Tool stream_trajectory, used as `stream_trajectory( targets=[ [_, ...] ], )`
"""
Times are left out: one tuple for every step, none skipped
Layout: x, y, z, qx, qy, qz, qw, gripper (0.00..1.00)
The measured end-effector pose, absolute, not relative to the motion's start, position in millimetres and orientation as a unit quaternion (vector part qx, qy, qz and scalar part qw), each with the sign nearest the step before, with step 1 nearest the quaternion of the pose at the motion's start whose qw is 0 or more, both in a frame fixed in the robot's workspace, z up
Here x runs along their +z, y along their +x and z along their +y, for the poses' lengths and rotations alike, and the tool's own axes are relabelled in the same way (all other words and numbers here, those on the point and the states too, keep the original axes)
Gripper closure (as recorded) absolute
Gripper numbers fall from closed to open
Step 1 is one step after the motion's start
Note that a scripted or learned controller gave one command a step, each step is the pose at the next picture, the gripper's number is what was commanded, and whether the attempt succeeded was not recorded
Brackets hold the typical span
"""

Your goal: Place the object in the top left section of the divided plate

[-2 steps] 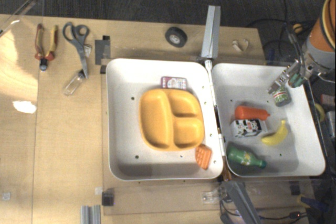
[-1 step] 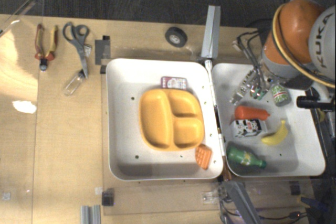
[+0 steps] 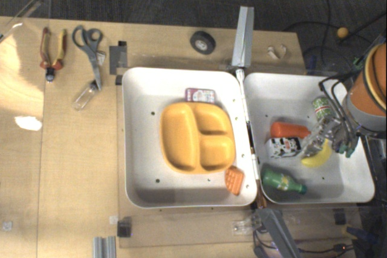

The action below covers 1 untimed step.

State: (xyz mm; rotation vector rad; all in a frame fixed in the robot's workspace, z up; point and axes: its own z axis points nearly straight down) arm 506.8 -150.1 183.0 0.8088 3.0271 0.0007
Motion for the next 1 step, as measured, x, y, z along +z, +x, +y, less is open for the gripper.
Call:
stream_trajectory(
  targets=[
    [128.8, 530.7, -205.5, 0.0004, 0.304, 0.953, 0.004, 1.00]
  ],
)
